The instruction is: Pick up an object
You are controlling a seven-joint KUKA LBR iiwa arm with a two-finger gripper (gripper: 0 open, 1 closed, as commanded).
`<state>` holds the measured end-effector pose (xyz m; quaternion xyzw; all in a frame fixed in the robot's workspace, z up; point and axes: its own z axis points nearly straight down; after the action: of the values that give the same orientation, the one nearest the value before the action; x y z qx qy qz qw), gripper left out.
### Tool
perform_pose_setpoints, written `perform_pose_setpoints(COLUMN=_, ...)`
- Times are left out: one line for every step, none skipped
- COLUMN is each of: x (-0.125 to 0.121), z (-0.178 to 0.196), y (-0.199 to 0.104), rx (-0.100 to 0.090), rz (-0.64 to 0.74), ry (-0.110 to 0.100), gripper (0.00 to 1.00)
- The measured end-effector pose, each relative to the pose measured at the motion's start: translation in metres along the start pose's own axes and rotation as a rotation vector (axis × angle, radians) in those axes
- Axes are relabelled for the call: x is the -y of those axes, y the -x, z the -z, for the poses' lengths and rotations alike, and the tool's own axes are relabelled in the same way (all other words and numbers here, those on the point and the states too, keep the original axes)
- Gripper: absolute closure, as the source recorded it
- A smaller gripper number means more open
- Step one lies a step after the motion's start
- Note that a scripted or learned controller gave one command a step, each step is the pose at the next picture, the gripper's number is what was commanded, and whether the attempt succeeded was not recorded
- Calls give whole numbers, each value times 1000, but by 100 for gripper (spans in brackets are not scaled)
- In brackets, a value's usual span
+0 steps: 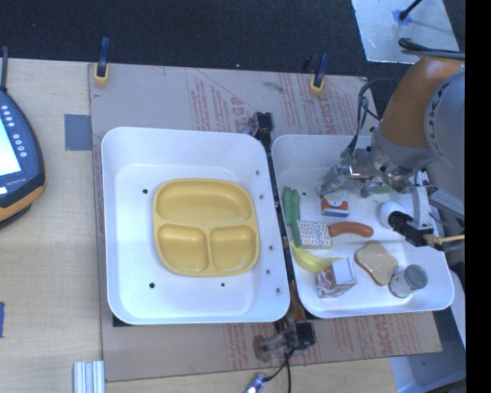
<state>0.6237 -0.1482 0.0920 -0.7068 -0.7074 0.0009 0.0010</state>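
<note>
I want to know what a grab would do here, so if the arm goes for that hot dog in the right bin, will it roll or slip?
The hot dog looks smooth and rounded, so it may roll or slip under a push. It lies flat beside the checkered packet, which could block it on that side. It looks like light toy food, so probably an easy lift.

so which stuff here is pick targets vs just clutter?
Job:
- pincer, over the right bin
- in that bin: small carton, hot dog, banana, cucumber, bread slice, can, checked packet, brown carton

Lying about:
- yellow divided plate in the left bin
- teach pendant
- blue clamps
</note>
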Motion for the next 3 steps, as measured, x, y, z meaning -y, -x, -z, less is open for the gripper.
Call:
perform_pose_setpoints(x=47, z=-1, y=-38, rx=1, rz=3, ry=-3, gripper=0)
perform_pose_setpoints(x=4, z=0, y=-12, rx=0, rz=3, ry=0, gripper=0)
perform_pose_setpoints(x=76, z=-1, y=-33, rx=1, rz=4, ry=-3, gripper=0)
